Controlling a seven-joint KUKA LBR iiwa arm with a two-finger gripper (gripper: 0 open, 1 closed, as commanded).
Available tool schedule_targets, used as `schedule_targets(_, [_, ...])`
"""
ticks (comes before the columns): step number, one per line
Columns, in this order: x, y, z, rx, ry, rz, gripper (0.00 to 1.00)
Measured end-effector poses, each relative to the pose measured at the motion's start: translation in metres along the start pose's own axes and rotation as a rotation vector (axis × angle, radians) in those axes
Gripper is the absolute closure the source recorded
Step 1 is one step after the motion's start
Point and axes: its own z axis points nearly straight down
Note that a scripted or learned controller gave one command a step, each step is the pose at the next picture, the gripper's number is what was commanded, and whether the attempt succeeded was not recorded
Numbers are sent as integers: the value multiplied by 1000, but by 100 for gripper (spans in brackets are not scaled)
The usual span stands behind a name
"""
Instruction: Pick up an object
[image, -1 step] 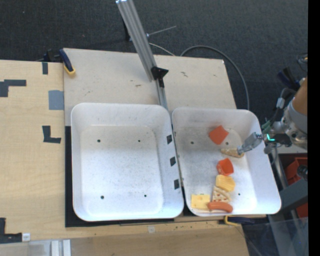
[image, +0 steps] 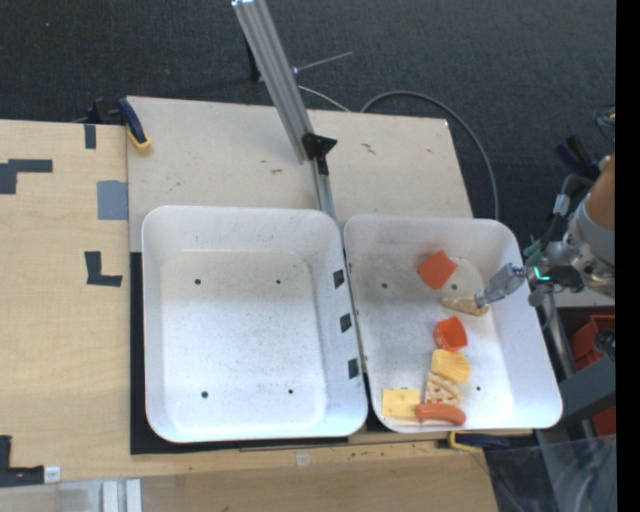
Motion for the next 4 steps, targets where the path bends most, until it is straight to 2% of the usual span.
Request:
schedule_targets(1, [2,-3,64,7,2,1,0])
schedule_targets(3, [3,-5,160,1,-1,1,0])
schedule_targets(4, [4,-5,149,1,0,0,100])
